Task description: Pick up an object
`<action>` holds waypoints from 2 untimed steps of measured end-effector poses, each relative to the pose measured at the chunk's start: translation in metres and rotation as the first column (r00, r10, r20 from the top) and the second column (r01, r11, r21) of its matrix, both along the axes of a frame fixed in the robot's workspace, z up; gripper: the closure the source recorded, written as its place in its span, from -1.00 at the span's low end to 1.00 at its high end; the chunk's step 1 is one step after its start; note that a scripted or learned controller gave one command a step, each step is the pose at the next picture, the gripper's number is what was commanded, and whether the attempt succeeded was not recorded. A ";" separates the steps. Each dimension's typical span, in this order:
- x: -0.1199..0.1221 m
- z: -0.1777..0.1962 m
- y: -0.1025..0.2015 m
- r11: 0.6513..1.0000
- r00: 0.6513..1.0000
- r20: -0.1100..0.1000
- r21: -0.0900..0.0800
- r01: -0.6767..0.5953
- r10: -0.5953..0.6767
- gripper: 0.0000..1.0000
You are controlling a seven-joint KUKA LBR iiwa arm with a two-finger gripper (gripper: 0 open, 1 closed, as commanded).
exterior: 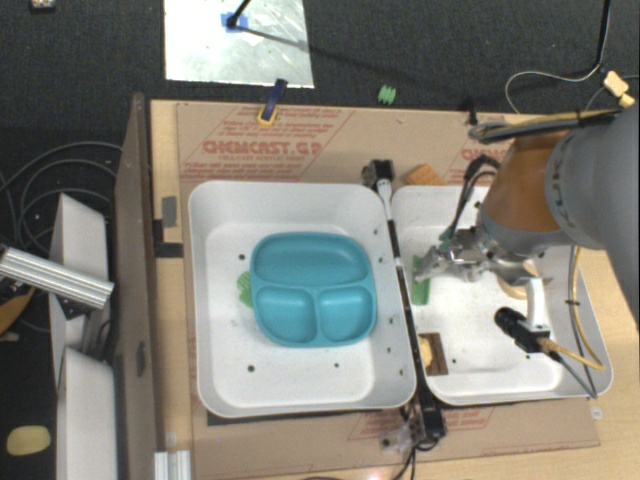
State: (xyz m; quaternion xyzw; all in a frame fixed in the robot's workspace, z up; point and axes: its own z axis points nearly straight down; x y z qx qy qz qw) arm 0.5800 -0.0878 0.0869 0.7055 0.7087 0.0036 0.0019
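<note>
Where the grey arm point(598, 188) was extended in from the right of the frame, its end effector point(436, 264) was seen low over the right bin point(470, 388), close to that bin's left wall. Whether the end effector was released or clenched could not be told, as its tip was shown small and blurred against the white floor. A small green object point(421, 290) was found just below the end effector in the frame, beside that same wall; whether the two were touching could not be made out. A small brown block point(432, 353) was seen in the lower left corner of the right bin, well apart from the end effector. A pale tan piece point(514, 289) was partly hidden under the wrist, toward the right of that bin. The left bin point(215, 368) was occupied at its middle by a teal divided plate point(312, 288) with three compartments, and a scrap of green point(244, 288) was shown at the plate's left edge, partly covered by it. Both bins were borne side by side on the counter point(300, 138), which was covered with brown cardboard printed in red.
</note>
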 end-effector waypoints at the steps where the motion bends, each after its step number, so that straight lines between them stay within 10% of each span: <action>1: 0.049 0.009 -0.073 1.000 1.000 0.002 -0.007 0.006 -0.006 -1.00; 2: 0.004 -0.004 0.000 1.000 1.000 -0.011 0.001 -0.003 0.003 -1.00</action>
